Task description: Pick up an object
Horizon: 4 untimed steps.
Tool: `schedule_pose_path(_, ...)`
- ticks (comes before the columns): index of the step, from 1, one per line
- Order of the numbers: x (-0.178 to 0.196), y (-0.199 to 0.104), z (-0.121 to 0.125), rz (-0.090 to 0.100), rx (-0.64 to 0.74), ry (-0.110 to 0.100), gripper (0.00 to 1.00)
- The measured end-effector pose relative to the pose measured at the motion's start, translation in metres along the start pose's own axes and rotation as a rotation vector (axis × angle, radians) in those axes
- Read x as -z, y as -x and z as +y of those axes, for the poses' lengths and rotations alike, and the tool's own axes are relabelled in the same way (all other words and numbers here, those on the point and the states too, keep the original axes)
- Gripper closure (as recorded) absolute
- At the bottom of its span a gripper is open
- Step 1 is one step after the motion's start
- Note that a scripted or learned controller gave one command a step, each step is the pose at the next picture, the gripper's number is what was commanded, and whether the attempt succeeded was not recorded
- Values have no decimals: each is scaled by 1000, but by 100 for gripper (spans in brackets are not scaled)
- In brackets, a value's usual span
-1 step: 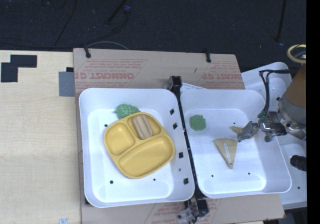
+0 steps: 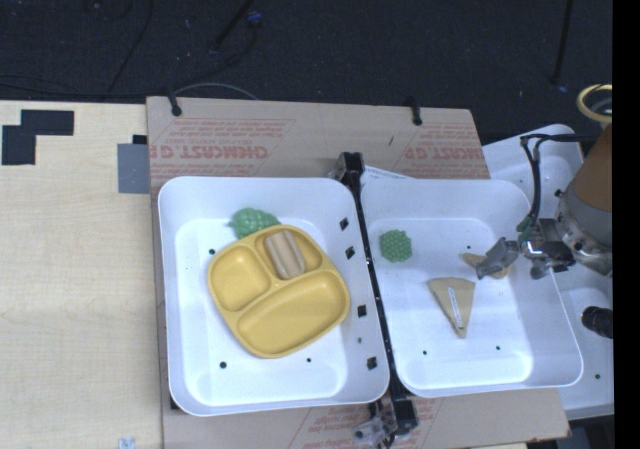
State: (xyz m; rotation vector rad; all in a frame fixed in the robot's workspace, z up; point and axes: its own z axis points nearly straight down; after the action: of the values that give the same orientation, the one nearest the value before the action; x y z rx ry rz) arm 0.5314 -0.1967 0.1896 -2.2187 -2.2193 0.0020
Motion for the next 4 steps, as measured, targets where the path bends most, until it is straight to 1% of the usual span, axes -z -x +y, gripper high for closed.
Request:
schedule_pose_path(1, -45, 4, -5, 1, -1, -4, 0)
schedule_pose_path(2, -96, 3, -4, 1, -1, 2, 0)
schedule_pose_path(3, -82, 3, -2, 3, -1, 5, 100)
schedule_pose_path(4, -23, 13, -4, -3, -1, 5, 100)
